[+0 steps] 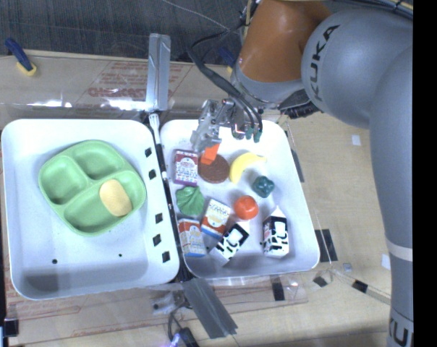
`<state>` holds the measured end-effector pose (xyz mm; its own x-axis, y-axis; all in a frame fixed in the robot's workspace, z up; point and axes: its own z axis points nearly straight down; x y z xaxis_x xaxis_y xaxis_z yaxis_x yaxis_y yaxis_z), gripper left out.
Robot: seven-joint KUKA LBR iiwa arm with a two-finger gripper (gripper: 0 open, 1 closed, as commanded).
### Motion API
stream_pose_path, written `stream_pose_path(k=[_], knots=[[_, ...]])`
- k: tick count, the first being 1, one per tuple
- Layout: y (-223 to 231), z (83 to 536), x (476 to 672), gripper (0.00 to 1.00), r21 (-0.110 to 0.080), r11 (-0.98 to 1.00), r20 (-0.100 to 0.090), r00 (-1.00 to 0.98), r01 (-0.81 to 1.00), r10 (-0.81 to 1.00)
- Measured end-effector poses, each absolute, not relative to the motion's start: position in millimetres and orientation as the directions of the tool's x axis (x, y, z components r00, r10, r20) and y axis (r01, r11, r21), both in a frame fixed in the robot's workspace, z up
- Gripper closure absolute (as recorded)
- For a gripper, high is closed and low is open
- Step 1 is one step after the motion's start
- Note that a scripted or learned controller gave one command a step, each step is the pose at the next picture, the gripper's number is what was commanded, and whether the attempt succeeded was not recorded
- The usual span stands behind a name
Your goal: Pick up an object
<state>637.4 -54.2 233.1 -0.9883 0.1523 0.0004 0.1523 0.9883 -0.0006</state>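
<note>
The grey arm [363, 71] reaches over the right bin [297, 194], its gripper [220, 127], whose opening I cannot tell, just above the small orange piece [210, 152], so it should descend straight, centred, clear of the brown disc [214, 169].

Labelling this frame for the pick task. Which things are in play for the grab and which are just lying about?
In play:
- gripper, low over the right bin
- orange piece and brown disc just under it
- yellow lemon-like toy, teal piece, cartons

Lying about:
- green divided plate with yellow item, left bin
- blue clamp on the bench
</note>
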Motion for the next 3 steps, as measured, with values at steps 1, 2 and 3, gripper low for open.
stream_pose_path(k=[1,2,3], knots=[[-14,191,632.8,1.0,0.001,0.997,0.002,-0.997,0.077,0.077],[-62,193,655.3,1.0,-0.002,0.998,-0.004,-0.998,-0.061,-0.061],[-118,147,656.7,1.0,0.0,0.925,0.002,-0.925,-0.379,-0.379]])
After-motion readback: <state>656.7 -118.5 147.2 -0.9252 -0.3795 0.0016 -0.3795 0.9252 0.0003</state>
